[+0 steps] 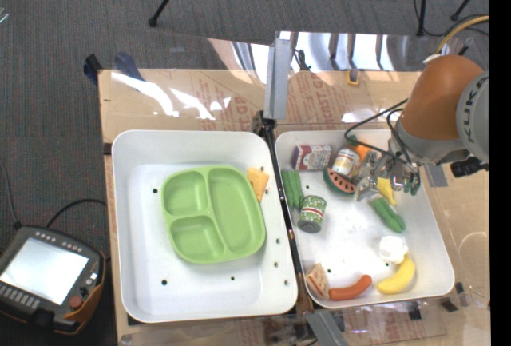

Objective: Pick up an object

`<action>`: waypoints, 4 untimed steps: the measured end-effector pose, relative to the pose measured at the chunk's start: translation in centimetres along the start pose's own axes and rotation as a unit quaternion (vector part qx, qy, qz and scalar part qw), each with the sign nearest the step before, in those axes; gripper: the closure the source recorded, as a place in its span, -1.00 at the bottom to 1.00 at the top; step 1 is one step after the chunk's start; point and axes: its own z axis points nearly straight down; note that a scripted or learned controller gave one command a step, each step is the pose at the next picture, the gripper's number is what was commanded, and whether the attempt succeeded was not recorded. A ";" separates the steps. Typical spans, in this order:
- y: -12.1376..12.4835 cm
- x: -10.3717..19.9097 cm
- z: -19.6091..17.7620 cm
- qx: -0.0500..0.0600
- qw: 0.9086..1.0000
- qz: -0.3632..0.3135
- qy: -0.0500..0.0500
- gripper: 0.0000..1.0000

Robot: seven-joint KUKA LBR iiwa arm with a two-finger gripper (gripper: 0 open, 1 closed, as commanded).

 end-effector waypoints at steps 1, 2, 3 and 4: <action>0.1 0.0 0.0 0.000 1.000 -0.001 0.000 -1.00; -0.8 2.0 0.0 0.000 0.998 0.061 0.001 -1.00; 3.1 0.1 0.0 0.000 0.994 0.114 0.000 -1.00; 0.0 5.1 0.0 0.001 0.981 0.192 0.001 -1.00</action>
